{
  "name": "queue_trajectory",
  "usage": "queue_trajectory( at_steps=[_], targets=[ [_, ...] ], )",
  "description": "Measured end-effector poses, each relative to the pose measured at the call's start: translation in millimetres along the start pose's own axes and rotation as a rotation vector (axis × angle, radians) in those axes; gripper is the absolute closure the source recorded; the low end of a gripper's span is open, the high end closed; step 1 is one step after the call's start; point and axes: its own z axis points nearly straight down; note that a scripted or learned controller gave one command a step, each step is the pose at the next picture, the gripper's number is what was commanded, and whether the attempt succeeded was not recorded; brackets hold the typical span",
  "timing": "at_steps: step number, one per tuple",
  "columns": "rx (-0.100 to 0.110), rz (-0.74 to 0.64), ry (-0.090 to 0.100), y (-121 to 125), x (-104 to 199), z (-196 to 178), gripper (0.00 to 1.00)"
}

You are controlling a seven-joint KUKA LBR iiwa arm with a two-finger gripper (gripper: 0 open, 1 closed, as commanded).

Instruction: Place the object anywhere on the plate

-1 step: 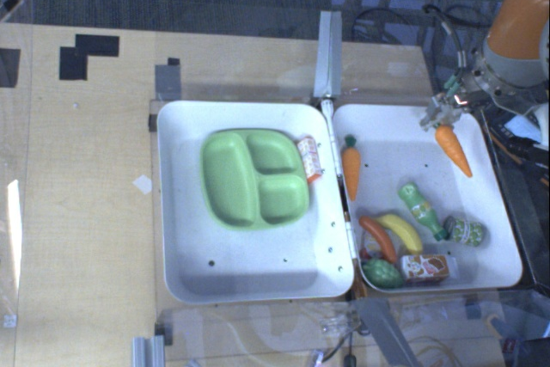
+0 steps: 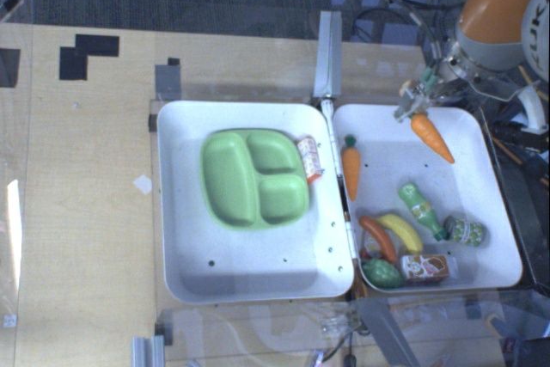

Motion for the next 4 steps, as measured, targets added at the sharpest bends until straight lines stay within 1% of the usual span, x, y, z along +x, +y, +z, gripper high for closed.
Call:
queue_trajectory(
  at_steps=[1, 2, 3, 4],
  targets=[
    [0.0, 0.025, 0.0, 40, 55, 10, 1.0],
    [0.0, -0.306, 0.002, 57, 93, 12, 1.0],
    [0.001, -0.38, 0.003, 12, 110, 49, 1.0],
    [0.001, -0.327, 0.003, 39, 185, 49, 1.0]
  ],
)
